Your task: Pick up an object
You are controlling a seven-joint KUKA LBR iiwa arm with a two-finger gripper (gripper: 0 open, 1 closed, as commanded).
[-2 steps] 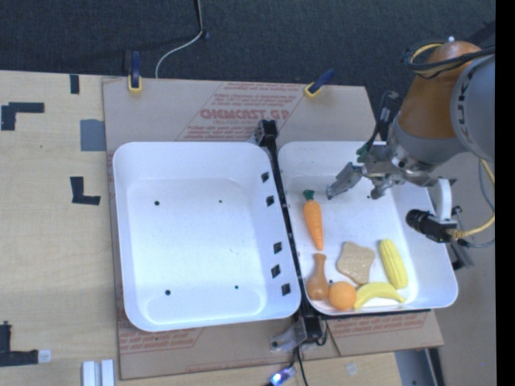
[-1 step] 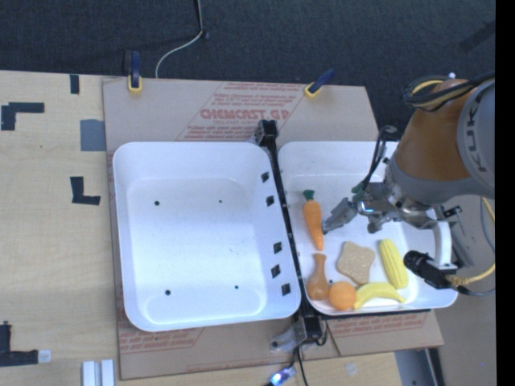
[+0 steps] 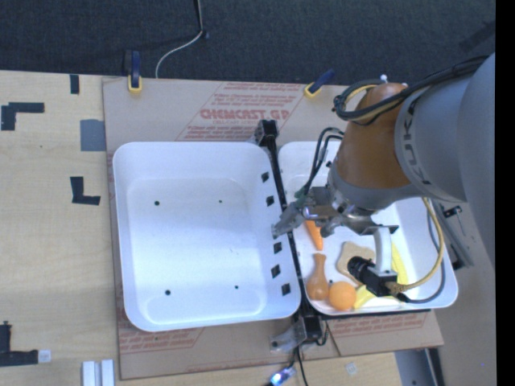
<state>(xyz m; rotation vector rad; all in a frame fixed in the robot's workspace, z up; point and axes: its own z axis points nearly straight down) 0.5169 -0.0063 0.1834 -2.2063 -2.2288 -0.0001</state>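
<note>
The arm (image 3: 402, 143), grey with an orange band above the wrist, is reaching over the right bin (image 3: 438, 292) and is covering most of its interior. The gripper (image 3: 310, 219) is hanging just inside the right bin's left wall, close to the divider where it meets the left bin (image 3: 193, 232). The finger state cannot be determined, because the wrist housing is hiding the tips.

A small orange carrot-shaped piece (image 3: 314, 234) is lying directly below the gripper inside the right bin; whether the gripper is touching it cannot be told. Nearer the right bin's front left corner, a tan pear-shaped object (image 3: 319, 278) is resting on the floor, and an orange ball (image 3: 342, 296) is sitting just beside it. A yellow banana-shaped object (image 3: 386, 268) is lying further from that corner, partly under a black fitting (image 3: 368, 273) on the arm. A pale flat piece (image 3: 354, 253) is lying between the carrot-shaped piece and the banana-shaped object.

Both bins are standing on a brown cardboard sheet (image 3: 233, 111).
</note>
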